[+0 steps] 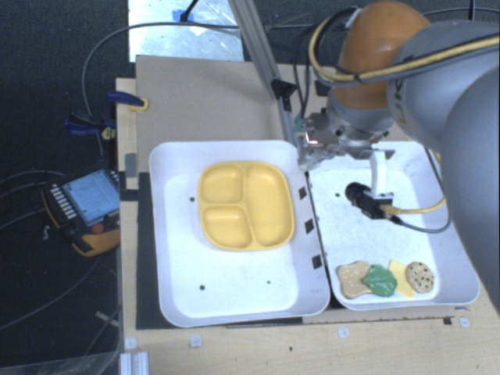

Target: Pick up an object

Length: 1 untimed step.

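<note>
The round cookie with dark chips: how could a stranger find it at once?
Start at the right white bin. Four small pieces lie in a row at its near edge. The round tan cookie with dark chips is the rightmost, beside a yellow wedge, and the only speckled one.

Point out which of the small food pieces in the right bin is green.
The green piece, leaf-like, sits between the tan toast-shaped piece and the yellow wedge; the speckled cookie lies farthest right.

Brown bench bearing two white bins side by side: left bin at nine o'clock, right bin at three o'clock, rims touching.
</note>
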### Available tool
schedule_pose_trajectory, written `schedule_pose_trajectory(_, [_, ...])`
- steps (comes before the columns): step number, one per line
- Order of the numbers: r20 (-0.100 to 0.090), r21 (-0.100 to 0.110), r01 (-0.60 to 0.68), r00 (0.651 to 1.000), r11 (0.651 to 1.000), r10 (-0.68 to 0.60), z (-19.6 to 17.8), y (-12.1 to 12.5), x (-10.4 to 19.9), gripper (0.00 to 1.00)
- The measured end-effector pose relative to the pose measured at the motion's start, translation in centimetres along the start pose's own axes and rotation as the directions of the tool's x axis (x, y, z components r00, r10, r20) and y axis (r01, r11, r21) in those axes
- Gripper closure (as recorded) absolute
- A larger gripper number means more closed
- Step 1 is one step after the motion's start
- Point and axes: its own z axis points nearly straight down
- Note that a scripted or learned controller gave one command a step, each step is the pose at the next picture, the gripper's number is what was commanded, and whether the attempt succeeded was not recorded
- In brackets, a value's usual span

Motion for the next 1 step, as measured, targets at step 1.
schedule_pose_trajectory(1, [0.0,-0.001,-0.001,1.0,1.0,0.001,0.75,2.74,5.24,1.0])
